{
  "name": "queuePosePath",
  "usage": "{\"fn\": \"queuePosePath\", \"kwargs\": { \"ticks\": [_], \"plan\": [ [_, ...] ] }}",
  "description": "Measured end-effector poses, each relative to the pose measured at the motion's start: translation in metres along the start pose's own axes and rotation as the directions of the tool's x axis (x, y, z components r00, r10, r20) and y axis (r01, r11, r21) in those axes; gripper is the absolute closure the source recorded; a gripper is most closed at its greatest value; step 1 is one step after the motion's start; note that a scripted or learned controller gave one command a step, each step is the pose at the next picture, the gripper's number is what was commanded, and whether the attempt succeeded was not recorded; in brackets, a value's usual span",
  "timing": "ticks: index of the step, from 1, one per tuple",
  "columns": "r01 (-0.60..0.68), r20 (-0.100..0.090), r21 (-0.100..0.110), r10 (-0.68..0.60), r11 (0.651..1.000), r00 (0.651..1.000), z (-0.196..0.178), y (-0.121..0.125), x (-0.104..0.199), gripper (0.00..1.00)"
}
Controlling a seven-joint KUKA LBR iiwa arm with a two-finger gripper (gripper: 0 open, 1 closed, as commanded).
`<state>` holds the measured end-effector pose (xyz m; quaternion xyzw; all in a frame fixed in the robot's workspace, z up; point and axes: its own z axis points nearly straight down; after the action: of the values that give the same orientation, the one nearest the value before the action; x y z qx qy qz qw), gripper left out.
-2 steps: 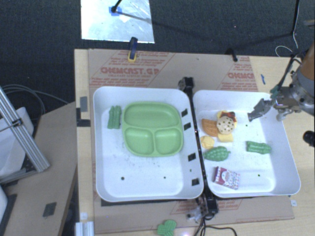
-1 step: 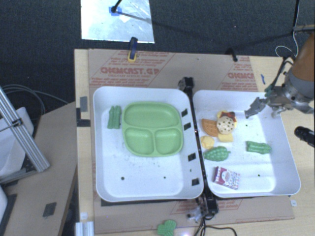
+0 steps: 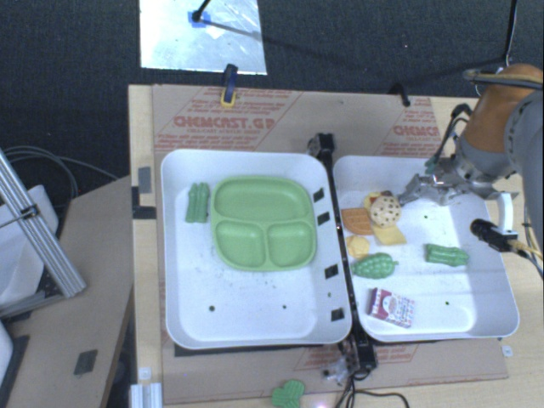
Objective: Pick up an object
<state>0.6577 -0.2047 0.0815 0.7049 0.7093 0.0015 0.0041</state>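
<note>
- The arm (image 3: 501,117) is reaching in over the upper right corner of the right bin (image 3: 489,313).
- The gripper (image 3: 414,189) is hovering just right of the chocolate-chip cookie (image 3: 385,210); whether it is released or clenched cannot be told.
- The cookie is lying among yellow and orange food pieces (image 3: 359,222) by the right bin's left wall.
- A green bumpy piece (image 3: 374,266) and a red-and-white packet (image 3: 391,307) are sitting below the cookie.
- A green pickle-like piece (image 3: 446,255) is lying right of the cookie.
- The left bin (image 3: 183,313) is holding a green divided plate (image 3: 263,223).
</note>
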Motion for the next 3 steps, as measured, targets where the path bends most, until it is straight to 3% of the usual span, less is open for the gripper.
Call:
{"fn": "queuePosePath", "kwargs": {
  "ticks": [1, 2, 3],
  "plan": [
    [-0.008, -0.005, 0.013, 0.008, 1.000, 1.000, -0.003, -0.081, -0.002, 0.00],
    [-0.001, -0.003, 0.005, 0.001, 1.000, 1.000, -0.004, -0.066, 0.010, 0.00],
    [-0.006, -0.005, 0.010, 0.006, 1.000, 1.000, -0.004, -0.111, 0.024, 0.00]
  ]
}}
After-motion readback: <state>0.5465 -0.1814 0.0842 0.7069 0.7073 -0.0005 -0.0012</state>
